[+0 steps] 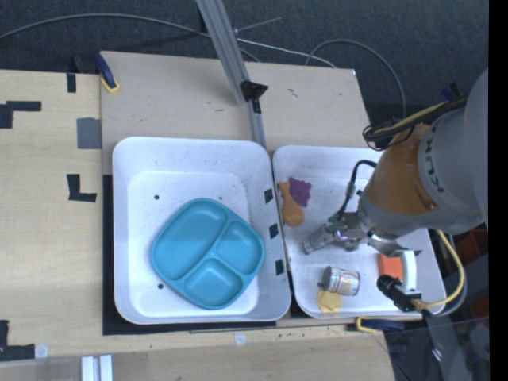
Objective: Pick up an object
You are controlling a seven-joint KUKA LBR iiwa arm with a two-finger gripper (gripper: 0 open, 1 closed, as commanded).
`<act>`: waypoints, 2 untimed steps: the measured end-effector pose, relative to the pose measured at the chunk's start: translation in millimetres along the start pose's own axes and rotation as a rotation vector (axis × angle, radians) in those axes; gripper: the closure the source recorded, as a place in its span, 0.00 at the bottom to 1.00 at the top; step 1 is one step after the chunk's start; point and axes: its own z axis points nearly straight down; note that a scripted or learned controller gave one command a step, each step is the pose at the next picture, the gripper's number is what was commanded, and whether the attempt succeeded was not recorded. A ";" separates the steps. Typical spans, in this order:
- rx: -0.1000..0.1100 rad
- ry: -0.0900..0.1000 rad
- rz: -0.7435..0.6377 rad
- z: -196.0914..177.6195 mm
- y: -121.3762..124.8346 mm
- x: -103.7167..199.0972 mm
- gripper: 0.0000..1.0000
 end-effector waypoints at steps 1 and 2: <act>0.001 0.002 -0.001 -10.5 -0.1 1.1 1.00; -0.003 0.001 0.000 -52.8 1.5 -2.0 1.00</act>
